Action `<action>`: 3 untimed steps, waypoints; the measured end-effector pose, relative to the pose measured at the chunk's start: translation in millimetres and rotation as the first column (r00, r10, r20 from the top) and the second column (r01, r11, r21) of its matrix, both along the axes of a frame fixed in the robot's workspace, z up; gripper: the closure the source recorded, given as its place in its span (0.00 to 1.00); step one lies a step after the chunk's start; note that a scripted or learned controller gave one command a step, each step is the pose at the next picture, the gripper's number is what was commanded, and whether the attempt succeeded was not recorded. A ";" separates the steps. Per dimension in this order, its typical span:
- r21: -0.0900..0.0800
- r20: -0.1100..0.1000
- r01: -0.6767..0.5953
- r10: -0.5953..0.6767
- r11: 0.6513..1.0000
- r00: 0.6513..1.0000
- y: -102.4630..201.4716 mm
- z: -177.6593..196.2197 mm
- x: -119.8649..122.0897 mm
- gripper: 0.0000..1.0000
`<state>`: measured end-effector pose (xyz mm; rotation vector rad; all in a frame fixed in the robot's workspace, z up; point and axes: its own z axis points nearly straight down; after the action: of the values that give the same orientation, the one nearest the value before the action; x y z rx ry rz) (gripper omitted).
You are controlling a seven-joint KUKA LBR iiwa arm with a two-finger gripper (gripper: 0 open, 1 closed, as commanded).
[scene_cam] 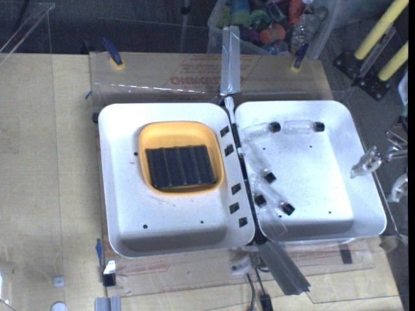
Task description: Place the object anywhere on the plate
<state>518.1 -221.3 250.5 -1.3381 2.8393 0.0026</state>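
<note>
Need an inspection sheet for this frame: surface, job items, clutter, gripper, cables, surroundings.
Surface: wooden bench bearing left bin and right bin, side by side.
Job's things: yellow plate in the left bin, with a dark ribbed object lying on it.
Clutter: clear plastic pieces with black caps scattered in the right bin.
Gripper: metallic parts at the right edge, beside the right bin; finger state unclear.
Cables: black cable below the bins.
Surroundings: tub of toys behind; yellow tubes at upper right.
</note>
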 end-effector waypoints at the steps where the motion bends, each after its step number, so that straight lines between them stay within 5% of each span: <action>1: -0.002 0.005 -0.304 0.304 0.953 0.953 -0.2 1.6 4.2 0.00; 3: 0.001 0.001 -0.664 0.664 0.747 0.747 0.3 -19.8 2.5 0.00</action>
<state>520.6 -221.0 230.7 -2.2594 2.1782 0.0053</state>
